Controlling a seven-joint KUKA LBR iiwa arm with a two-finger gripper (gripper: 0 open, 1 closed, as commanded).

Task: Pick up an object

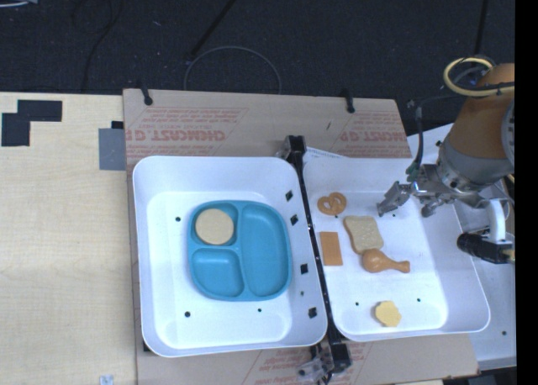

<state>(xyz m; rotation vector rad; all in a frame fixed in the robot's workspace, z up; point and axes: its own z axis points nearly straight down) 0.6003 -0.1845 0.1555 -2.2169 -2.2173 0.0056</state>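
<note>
I see five food pieces on the floor of the right bin [454, 291], all loose: a pretzel [332, 203] toward the back left, a slice of bread [363, 233] just in front of and right of it, an orange cracker [331, 249] just left of the bread, a chicken drumstick [384, 263] touching or nearly touching the bread's front edge, and a small yellow chunk [387, 314] alone near the front wall, well apart from the rest. The gripper [397, 199] hangs over the back of this bin, right of the pretzel and behind the bread — nothing sits between its fingers. The fingers look slightly spread, one metal tip pointing left toward the pretzel, though the view is coarse here. The arm [479, 135] comes in from the right, grey with its orange band high up near the bin's far right corner. In the left bin [160, 291] I note a blue divided tray [252, 249], and a round tan cookie [213, 225] lies in its back-left compartment. Both bins rest on a cardboard sheet [252, 127] — pale wood bench [59, 249] to the left.
</note>
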